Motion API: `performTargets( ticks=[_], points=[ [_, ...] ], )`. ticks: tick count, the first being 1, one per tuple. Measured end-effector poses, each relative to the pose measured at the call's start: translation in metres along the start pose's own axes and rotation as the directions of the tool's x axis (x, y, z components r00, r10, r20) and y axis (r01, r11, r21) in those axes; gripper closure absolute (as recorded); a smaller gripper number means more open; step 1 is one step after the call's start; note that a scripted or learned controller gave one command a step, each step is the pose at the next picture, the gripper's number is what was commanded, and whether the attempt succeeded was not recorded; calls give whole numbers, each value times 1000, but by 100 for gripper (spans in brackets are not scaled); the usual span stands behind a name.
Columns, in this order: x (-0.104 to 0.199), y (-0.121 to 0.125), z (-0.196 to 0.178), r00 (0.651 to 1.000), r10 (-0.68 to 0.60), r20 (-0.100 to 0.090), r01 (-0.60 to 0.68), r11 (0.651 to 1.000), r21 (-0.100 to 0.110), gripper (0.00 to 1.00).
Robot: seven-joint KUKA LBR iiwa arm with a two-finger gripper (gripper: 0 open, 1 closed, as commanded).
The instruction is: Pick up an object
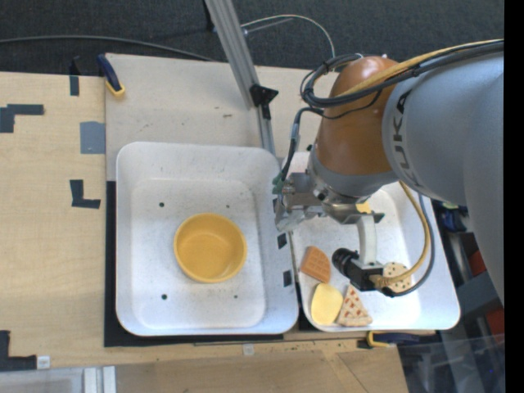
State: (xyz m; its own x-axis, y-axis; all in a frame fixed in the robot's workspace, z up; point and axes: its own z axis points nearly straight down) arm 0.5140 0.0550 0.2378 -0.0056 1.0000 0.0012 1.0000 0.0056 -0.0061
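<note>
The grey arm (442,113) with its orange band (356,113) is reaching in from the right and hanging over the right bin (438,301), its bulk covering most of that bin's far half. The pincer (288,211) is sitting at the bin's left edge, right over the ridge where the two bins meet, and whether it is wide or narrow cannot be told from here, since the wrist housing is hiding it; nothing is showing in its grasp. Just below the pincer and slightly to its right, an orange-brown toy bread slice (315,264) is lying in the right bin. Lower still, a pale yellow cheese-like piece (326,304) is resting near the front wall, touching a toy pizza slice (354,308) on its right. Farther right of the pincer, a black fitting (354,268) and a tan perforated disc (396,277) are sitting beside a yellow cable (426,236) that is looping down from the arm. To the pincer's left, well apart, a yellow bowl (210,247) is standing upright in the middle of the left bin (139,178). A slanted metal pole (237,47) is rising behind the pincer.
</note>
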Motion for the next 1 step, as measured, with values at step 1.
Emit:
performTargets(
  ticks=[1],
  points=[
    [45,-28,0,1000,-1,0,1,1000,-1,100]
  ],
)
